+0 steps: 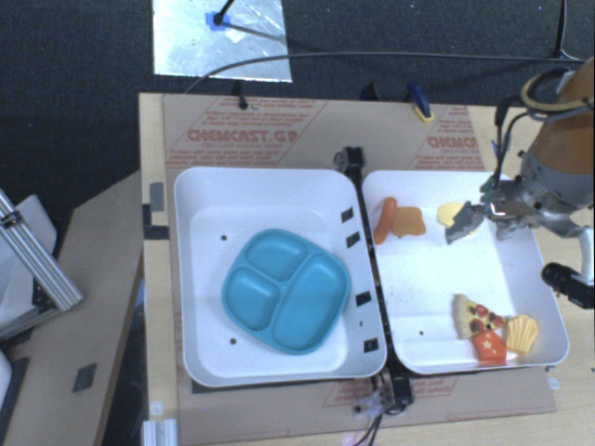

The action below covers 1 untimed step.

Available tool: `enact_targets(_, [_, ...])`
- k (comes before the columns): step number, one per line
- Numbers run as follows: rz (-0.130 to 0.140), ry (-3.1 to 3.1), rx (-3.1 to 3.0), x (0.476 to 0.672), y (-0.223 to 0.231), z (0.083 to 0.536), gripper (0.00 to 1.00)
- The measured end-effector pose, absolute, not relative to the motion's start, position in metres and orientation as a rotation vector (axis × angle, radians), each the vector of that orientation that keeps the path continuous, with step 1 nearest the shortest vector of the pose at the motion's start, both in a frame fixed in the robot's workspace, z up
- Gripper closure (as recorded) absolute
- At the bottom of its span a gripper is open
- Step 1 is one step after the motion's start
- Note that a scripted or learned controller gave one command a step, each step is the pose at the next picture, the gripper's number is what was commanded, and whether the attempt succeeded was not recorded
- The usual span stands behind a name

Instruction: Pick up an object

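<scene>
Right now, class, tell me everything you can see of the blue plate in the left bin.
The blue plate is a rounded, glossy tray, plastic by its look, moulded into three compartments: two smaller ones on the left and a larger one on the right, split by raised ridges. It lies flat and right way up on the floor of the left white bin, turned slightly askew, towards the bin's near right part. Its compartments hold nothing. Nothing but the bin floor touches it.
</scene>
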<state>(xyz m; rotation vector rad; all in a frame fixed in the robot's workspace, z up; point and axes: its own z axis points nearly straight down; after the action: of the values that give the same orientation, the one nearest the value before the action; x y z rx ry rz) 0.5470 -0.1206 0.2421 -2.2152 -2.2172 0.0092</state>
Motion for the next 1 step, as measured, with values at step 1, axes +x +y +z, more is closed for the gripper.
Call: enact_targets(1, [-0.001, -2.226, -2.219, 0.5492, -0.1205, 0.2478, 0.0])
